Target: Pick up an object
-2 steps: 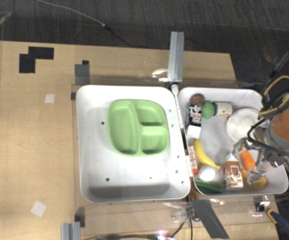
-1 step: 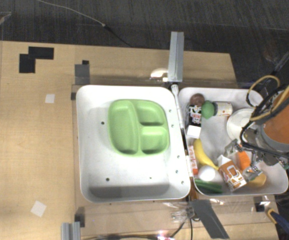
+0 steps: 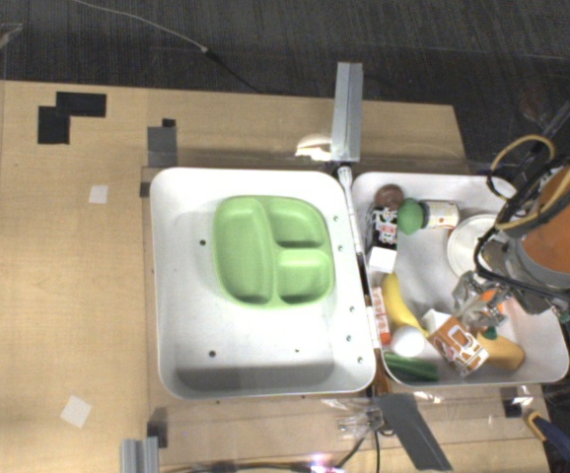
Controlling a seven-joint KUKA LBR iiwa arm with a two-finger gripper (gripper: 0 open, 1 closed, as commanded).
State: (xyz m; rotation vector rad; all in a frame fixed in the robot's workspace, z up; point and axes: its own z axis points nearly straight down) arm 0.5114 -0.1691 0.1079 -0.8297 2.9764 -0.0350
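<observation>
Currently: hand point(image 3: 482, 304) low in the right bin point(image 3: 561, 368), just above a carton point(image 3: 460, 345). Whether it is open or closed cannot be told; its tips blur into the clutter.

Risks, judged:
- Crowding. Carton, banana point(image 3: 399, 304), egg point(image 3: 406, 343) and cucumber point(image 3: 410, 368) lie touching or nearly so; a descent may pinch two items or shove one aside.
- Carton lies tilted on other things, so it may slide or pivot out of a closing grip.
- A second yellow piece point(image 3: 503, 354) sits partly under the carton and may be dragged along or block a finger.
- Bin wall is near on the right; the wrist may foul it.

Likely target: carton. Small box, orange-brown with white print, lying askew at the front of the right bin, between the egg and the yellow piece. Flat faces suit a pinch, if taken squarely.

Other contents, right bin: white plate point(image 3: 467, 244), green ball point(image 3: 410, 215), brown ball point(image 3: 389, 195), black-and-white pack point(image 3: 385, 227).

Left bin point(image 3: 181, 363): green divided tray point(image 3: 270, 249), well apart from the hand.

Both bins rest on the tabletop point(image 3: 58, 313).
</observation>
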